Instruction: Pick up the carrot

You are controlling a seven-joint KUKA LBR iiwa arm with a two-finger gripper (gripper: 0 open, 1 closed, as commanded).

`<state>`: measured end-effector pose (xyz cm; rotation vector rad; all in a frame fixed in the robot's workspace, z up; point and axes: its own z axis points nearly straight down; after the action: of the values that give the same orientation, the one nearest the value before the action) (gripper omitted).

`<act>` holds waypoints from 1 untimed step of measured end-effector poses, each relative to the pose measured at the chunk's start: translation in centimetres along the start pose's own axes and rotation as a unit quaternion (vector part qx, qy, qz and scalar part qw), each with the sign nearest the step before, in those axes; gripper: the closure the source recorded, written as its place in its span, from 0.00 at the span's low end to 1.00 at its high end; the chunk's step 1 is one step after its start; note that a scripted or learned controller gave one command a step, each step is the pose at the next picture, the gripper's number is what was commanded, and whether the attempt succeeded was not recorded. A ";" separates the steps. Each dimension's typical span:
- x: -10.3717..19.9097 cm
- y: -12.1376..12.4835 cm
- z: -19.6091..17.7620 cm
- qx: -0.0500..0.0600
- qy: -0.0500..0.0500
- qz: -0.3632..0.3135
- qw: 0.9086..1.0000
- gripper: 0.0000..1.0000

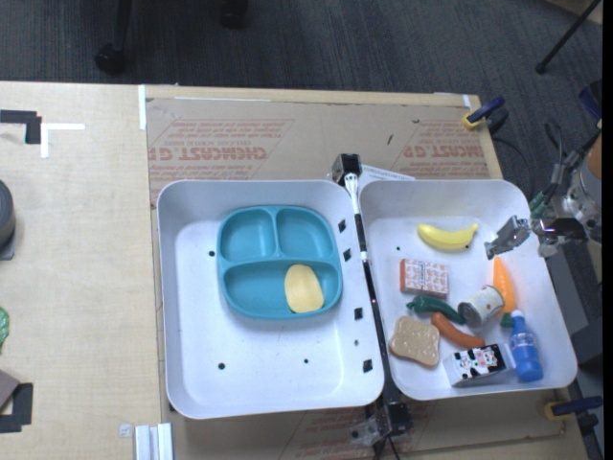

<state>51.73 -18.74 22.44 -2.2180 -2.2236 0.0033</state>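
We judge the step in hand to be the approach: the gripper [512, 235] hangs over the right bin [383, 372] near its 2 o'clock corner, nothing between its fingers. Whether those fingers are spread or pressed together we cannot tell (they are small and blurred at this slant).

The carrot [503, 283] lies along the bin's right wall, at about 3 o'clock in the bin, its length running roughly 12 to 6. From the gripper it sits toward 6 o'clock, near but apart.

To do this well, we would bring the fingers down across the carrot's narrow width, not along its length, and centre them on its middle. Crowding is the risk: a small can [482, 305] lies just beside the carrot at its 8 o'clock, and a blue bottle [522, 345] sits at its 6 o'clock end. The wall side leaves little room for the outer finger.

The banana [447, 236] lies clear at 9 o'clock from the gripper.
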 end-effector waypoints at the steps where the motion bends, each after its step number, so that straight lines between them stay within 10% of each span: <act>1: -2.4 2.8 13.4 0.001 0.007 -0.089 0.996 0.00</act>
<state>54.53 -21.17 9.03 -2.0034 -2.4049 -0.0097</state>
